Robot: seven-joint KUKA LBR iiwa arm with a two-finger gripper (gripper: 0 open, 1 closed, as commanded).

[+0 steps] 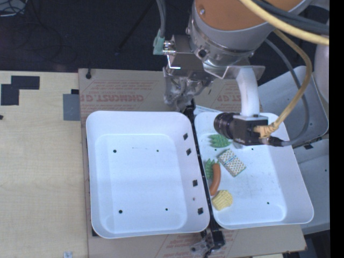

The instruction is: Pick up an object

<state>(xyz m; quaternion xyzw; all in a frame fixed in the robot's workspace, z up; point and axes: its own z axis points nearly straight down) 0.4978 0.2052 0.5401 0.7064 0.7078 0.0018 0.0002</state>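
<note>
Status for you: the pick is not done, as far as this view shows.

The gripper [180, 93] sits high, above the back edge of the bench where the two bins meet, under the orange band [236, 4] of the arm. It reads as a dark blur against the cardboard. I can't tell its state, and I see nothing hanging from it that I could call an object.

The candidates all lie in the right bin [279, 198], bunched along its left wall:
- green leafy piece [219, 140], nearest the back, just beside the black camera [239, 128] mounted on the arm
- checkered block [232, 162], tilted, just below the green piece
- carrot [215, 178], lengthwise along the wall, with a green top [208, 168]
- yellow corn piece [222, 199], nearest the front, close to the carrot's tip

The left bin [102, 198] shows bare floor.

My read: you're at the start or between tries. Everything is left to do: choose a target, descend, close, lift. The cluster is tight and hugs the wall, so a finger could land on the wall or a neighbour. The block looks most exposed; the corn is second.
</note>
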